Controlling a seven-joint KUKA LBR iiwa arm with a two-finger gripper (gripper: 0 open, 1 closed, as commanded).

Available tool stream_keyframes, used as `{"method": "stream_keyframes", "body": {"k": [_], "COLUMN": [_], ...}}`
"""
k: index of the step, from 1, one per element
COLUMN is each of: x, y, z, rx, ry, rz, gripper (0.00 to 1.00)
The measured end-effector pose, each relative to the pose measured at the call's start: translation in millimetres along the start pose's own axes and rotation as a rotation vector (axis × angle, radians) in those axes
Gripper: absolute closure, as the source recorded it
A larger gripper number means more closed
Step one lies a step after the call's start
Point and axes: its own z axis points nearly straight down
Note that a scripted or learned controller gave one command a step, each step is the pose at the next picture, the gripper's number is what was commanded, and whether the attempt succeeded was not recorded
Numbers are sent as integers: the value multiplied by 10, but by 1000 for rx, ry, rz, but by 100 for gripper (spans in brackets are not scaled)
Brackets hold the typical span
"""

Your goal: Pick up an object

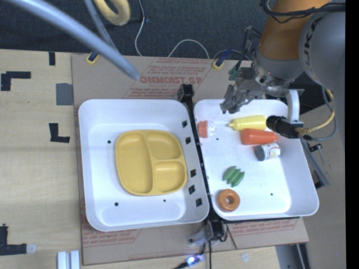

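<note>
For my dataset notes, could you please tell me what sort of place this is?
Probably a robot lab's picking bench: a grey arm over two white bins, toy food like a doughnut, and a cardboard underlay.

Light fell evenly and brightly from overhead, and I saw almost no hard shadows. The two white bins (90, 150) were the brightest surfaces, close to washed out along their rims, with only soft grey shading in their corners. The yellow divided tray (150, 162) cast a faint shadow on its near side. My orange band (289, 21) carried a mild sheen. A grey pole (67, 24) crossing the upper left looked blurred and out of focus. The dark floor behind the bench (33, 150) stayed dim.
</note>
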Motion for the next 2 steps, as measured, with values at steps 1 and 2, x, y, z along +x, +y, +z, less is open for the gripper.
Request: {"method": "stream_keyframes", "body": {"k": [1, 2], "x": [474, 998], "y": [109, 256], "z": [263, 463], "rx": [2, 1], "ry": [1, 0], "rz": [-2, -3], "gripper": [100, 100]}}
